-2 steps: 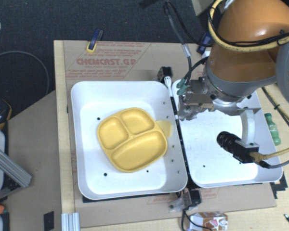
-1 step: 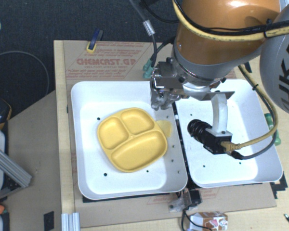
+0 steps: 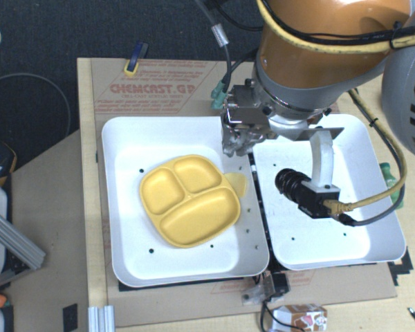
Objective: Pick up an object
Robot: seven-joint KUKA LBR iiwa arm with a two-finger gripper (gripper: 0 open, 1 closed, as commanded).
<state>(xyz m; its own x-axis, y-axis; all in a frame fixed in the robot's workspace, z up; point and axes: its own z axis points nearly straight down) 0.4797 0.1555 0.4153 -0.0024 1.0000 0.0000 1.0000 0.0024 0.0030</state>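
Where visible, "CHEMCAST" on board (image 3: 152,88).

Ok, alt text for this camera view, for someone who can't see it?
A yellow divided plate lies in the left white bin. The arm's gripper hangs over the divide between it and the right white bin, holding nothing visible.

- Two white bins (image 3: 117,206) are counted
- One yellow divided plate (image 3: 189,200) is seen
- One green object (image 3: 389,175) is seen by the right bin's edge
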